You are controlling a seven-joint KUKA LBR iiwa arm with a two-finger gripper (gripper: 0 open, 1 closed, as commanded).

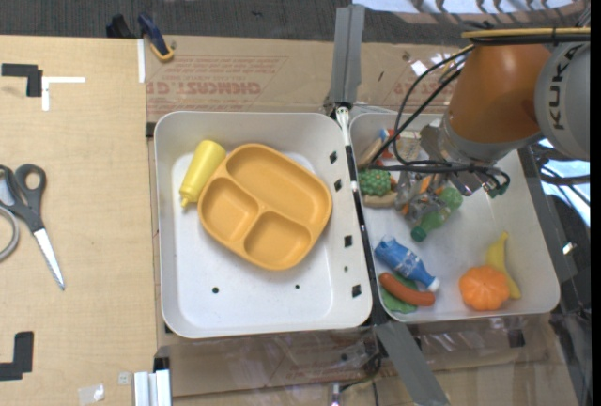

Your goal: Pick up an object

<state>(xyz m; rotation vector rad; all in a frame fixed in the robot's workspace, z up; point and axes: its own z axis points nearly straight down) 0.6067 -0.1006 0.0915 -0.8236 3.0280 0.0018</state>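
My gripper [424, 195] hangs low in the right bin [540, 249], under the orange-banded wrist [498, 94]. It is right over a green bottle [438, 214] that lies tilted on the bin floor. A green-topped toy burger [377, 187] lies just left of it. In front are a blue bottle [406, 263], a red sausage on a green piece [406, 293], an orange [485, 288] and a banana [501, 258]. Small items behind the gripper are partly hidden by cables.
The left bin [188, 301] holds a yellow divided tray [266, 205] and a yellow bottle [201, 171] by its back left. Scissors [33, 216] lie on the bench at far left. A grey divider rail [346, 56] runs between the bins.
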